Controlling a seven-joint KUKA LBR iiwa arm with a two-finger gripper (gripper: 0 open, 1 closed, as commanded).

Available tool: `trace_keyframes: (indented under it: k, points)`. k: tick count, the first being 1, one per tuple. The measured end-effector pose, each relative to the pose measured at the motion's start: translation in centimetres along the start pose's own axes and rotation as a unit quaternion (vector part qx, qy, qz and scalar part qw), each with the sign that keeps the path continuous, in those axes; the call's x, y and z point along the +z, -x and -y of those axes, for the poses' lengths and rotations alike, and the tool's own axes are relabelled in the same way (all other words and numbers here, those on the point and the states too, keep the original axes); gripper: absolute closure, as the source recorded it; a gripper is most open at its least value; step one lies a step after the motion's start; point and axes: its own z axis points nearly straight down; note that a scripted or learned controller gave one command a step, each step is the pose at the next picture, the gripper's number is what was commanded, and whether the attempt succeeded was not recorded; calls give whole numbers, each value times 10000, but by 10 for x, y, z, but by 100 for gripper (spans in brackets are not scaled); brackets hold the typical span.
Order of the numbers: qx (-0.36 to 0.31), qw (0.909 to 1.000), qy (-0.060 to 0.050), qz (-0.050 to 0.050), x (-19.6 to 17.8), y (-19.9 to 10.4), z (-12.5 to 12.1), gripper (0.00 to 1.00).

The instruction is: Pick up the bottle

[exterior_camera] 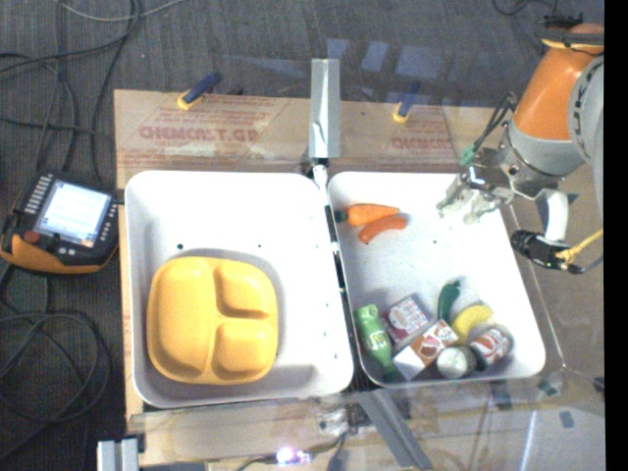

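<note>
- Green bottle (374, 333), nearest the camera, is lying at about 7 o'clock in the right bin (525, 292), touching the left wall and a small carton (409, 316).
- Gripper (472, 204) is hovering at the bin's 1 o'clock corner, well apart from the bottle; whether its jaws are open or closed cannot be told.
- Two carrots (377, 219) are lying at 11 o'clock.
- Judgement: the approach is best made by descending vertically, jaws spanning the bottle's narrow width, clearing wall and carton.
- Yellow tray (213, 317) is occupying the left bin (147, 199).
</note>
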Motion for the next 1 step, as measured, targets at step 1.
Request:
trace_keyframes:
  k: [1]
  points:
    - [4, 10000, -10, 6, 1, 1, 0, 0]
